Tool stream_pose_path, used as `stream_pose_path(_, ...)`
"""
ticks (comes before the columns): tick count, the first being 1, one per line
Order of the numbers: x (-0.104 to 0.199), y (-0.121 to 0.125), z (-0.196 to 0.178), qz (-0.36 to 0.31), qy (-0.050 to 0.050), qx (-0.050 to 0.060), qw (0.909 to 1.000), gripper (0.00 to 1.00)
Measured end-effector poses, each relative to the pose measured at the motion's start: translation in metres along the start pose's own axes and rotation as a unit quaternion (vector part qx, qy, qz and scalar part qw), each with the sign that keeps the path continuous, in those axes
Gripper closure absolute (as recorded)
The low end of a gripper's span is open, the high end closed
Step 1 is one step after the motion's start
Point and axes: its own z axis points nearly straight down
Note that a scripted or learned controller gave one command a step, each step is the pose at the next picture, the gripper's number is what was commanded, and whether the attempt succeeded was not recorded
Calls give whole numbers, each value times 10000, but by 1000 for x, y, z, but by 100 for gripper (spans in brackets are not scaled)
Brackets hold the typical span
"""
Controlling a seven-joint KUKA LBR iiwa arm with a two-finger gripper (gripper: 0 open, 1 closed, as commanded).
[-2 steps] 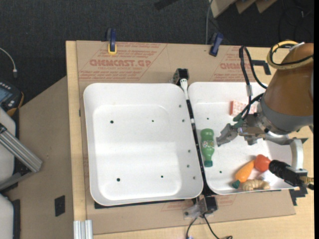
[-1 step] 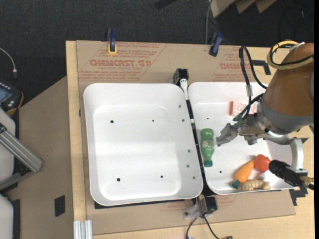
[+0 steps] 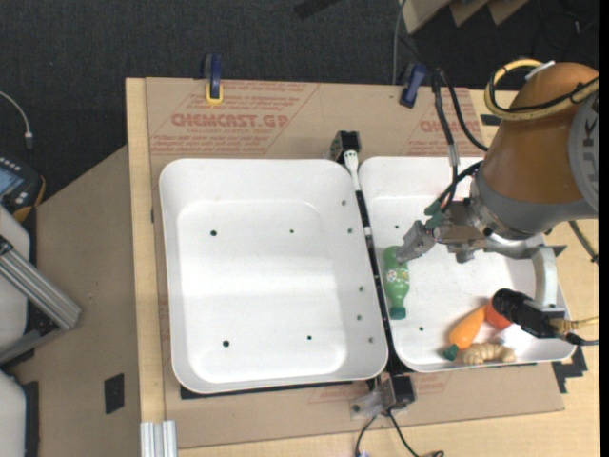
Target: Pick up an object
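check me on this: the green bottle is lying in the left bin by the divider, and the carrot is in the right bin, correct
Not quite. The camera view shows the green bottle lying in the right bin, against the divider, not in the left bin. The carrot is in the right bin, as you said.

blue clamps (image 3: 213,68), cardboard sheet (image 3: 143,255)

Both bins are plain white, the left bin (image 3: 257,274) dotted with a few small dark spots, the right bin (image 3: 419,341) beside it. By the right bin's left wall lies a green bottle (image 3: 396,284) with a pale label. Near its front edge are an orange carrot-like piece (image 3: 466,328), a red piece (image 3: 498,316) and a tan knobbly piece (image 3: 485,353). The tabletop (image 3: 143,255) is tan board with red lettering. The arm (image 3: 542,150) shows an orange band over grey.
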Motion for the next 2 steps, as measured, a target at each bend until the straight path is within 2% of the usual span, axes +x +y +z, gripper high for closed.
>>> stream_pose_path(1, -1, 0, 0, 4, 0, 4, 10000, 0)
stream_pose_path(2, -8, 38, -105, 0, -9, -42, 10000, 0)
